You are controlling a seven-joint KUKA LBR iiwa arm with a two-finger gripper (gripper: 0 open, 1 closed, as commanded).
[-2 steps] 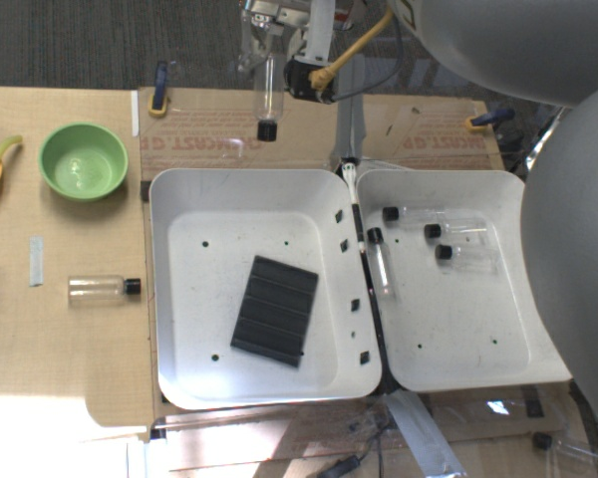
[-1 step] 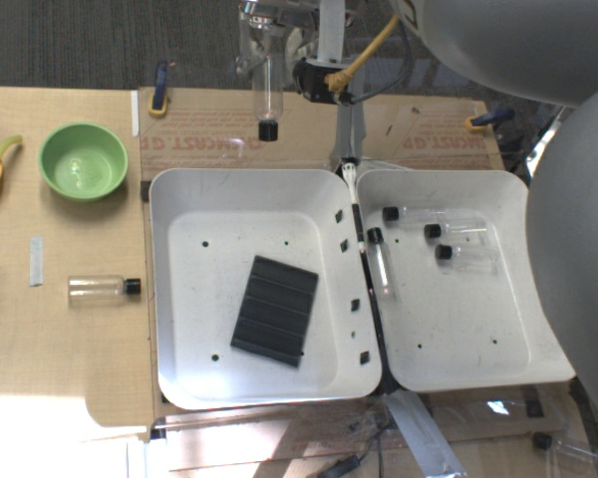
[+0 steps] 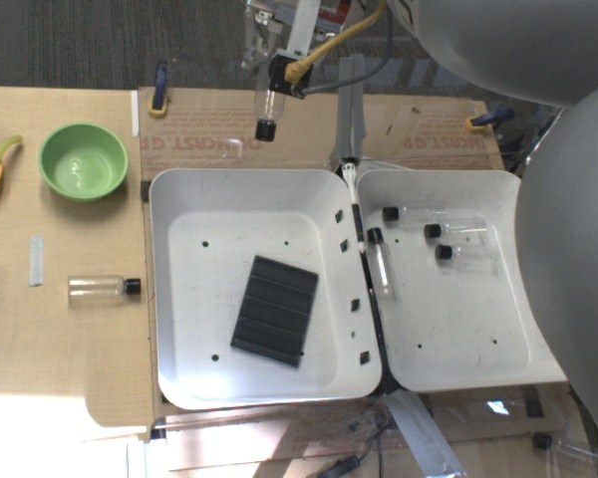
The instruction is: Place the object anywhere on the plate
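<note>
Lightness is the first thing to reckon with: the small clear vial [image 3: 267, 116] with a black cap at its lower end looks to weigh next to nothing, and it hangs upright from the jaws, which are closed on its upper end and hold it high above the tabletop [image 3: 70, 366]. Its wall is smooth, round and stiff, so I judge it slippery. A pinch across the round body gives little contact, and the tube could swing or slide out if the arm jolts. Whether it is glass or plastic cannot be told, so it is best treated as breakable and lowered rather than dropped. The present hold near the top leaves most of the tube dangling below the jaws; a grip nearer the middle would steady it more. The plate [image 3: 275, 310], a dark ribbed rectangle, lies well apart from the jaws, far beneath and forward of them, on the floor of the left bin [image 3: 179, 207]. Its ribs should help stop a round tube from rolling once it is laid down. More vials [image 3: 434, 232] lie in the right bin [image 3: 498, 357], off to the side of the jaws.
</note>
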